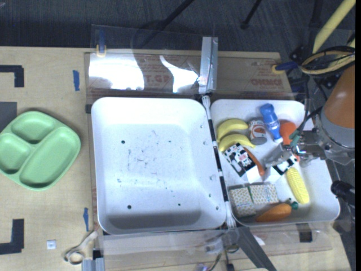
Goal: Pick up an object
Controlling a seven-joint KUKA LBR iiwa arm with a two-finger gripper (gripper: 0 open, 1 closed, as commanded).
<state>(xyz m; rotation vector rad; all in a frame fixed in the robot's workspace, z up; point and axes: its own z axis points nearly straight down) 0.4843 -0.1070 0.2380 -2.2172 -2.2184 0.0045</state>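
- The likely target, a corn cob (297,186), lay in the right bin (327,208), near its right wall.
- The gripper (285,157) hung low just above the cob, over a black-and-white card (239,158) and a pile of bananas (232,134), a blue bottle (270,121) and a carrot (273,211).
- Couldn't tell whether it was spread or closed; nothing visibly held.
- Looked like the reach-in step. Next it'd need to settle on one item and close.

A green divided plate (36,150) lies left of the bins.
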